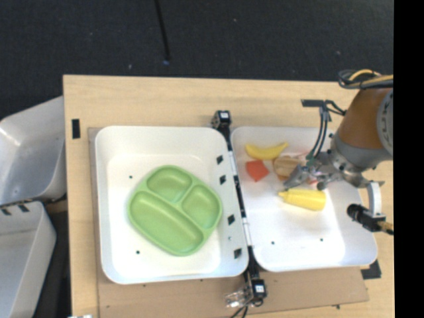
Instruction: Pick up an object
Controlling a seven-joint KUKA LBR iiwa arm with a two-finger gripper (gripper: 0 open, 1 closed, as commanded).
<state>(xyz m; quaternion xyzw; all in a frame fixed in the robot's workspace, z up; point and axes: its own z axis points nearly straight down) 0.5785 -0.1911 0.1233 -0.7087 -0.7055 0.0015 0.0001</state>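
Observation:
In the right bin (298, 244) lie a yellow banana-shaped piece (265, 150), a small red piece (257, 170), a tan rounded piece (285, 167) and a yellow corn-like piece (305, 199). My gripper (304, 177) reaches in from the right and hovers low between the tan piece and the yellow corn-like piece, close to both. Nothing shows clearly between its fingers.
The left bin (112, 257) holds a green divided plate (175, 208). A dark divider with clips runs between the bins. The arm's grey and orange wrist (361, 128) hangs over the right bin's far right side. White containers stand off the bench at left.

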